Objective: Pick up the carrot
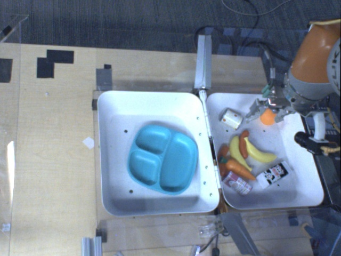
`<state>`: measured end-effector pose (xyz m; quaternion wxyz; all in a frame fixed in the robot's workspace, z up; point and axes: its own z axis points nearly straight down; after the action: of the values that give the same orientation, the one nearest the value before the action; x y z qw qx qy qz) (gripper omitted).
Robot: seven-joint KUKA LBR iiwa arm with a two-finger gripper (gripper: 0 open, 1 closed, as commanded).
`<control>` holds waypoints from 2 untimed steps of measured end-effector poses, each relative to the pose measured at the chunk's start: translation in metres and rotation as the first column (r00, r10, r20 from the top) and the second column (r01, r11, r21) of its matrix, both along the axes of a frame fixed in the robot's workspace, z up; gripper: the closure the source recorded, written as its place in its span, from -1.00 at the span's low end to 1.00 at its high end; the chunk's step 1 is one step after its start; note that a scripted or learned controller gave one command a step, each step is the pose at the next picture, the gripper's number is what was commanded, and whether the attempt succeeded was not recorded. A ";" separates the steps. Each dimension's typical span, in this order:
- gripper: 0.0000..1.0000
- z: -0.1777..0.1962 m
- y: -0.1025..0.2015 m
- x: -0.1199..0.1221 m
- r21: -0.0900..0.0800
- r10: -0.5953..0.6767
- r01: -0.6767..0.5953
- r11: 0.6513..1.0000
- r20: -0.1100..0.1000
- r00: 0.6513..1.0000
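End effector (268,106) above right bin (303,196); carrot (238,168) lying diagonally, upper-left to lower-right.

The two shallow white bins (114,159) look like smooth, slightly glossy plastic. The blue divided tray (162,159) is smooth matt plastic. The pale bench top (48,143) shows a wood-grain finish. The orange carrot (238,169) and yellow banana (253,152) look like smooth moulded plastic. The arm's orange band (314,52) has a soft sheen.

Arm (319,57) cut off by the right edge. End effector (269,106) small and blurred, finger state indiscernible. Carrot (238,169) partly overlapped by banana (250,151); small carton (274,174) print illegible.
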<state>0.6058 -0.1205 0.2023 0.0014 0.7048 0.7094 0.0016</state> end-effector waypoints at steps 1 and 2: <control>-1.00 0.043 0.033 -0.043 0.001 -0.126 0.126 0.992 0.001 0.992; -1.00 -0.018 0.040 -0.013 0.001 -0.376 0.376 0.927 -0.003 0.927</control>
<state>0.5932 -0.0802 0.1846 0.0002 0.8276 0.5613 0.0010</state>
